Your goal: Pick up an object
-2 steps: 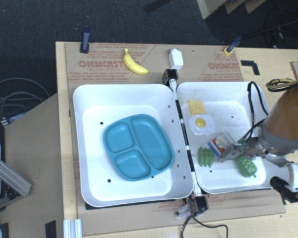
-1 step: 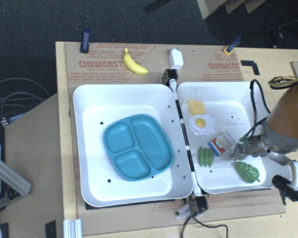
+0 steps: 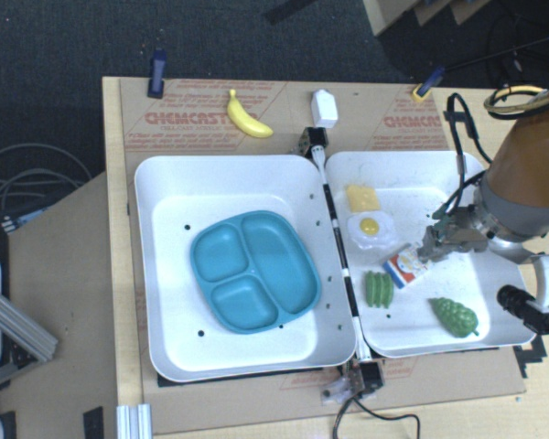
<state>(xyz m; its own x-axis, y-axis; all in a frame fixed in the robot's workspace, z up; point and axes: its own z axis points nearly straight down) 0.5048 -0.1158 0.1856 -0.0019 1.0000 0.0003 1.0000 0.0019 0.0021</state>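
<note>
The right bin (image 3: 412,167) holds a yellow block (image 3: 362,198), a fried egg toy (image 3: 369,228), a green pea pod (image 3: 378,289), a small red, white and blue carton (image 3: 402,268) and a green bumpy bunch (image 3: 455,316). My gripper (image 3: 433,247) is low over the middle of this bin, just up and to the right of the carton, its tip close to the carton's upper corner. The grey arm with its orange band (image 3: 531,167) comes in from the right and hides part of the bin's right side.
The left bin (image 3: 165,245) holds a blue divided plate (image 3: 253,270). A yellow banana (image 3: 246,117) and a white object (image 3: 324,108) lie on the bench behind the bins. Black cables (image 3: 459,126) hang over the right bin's far corner.
</note>
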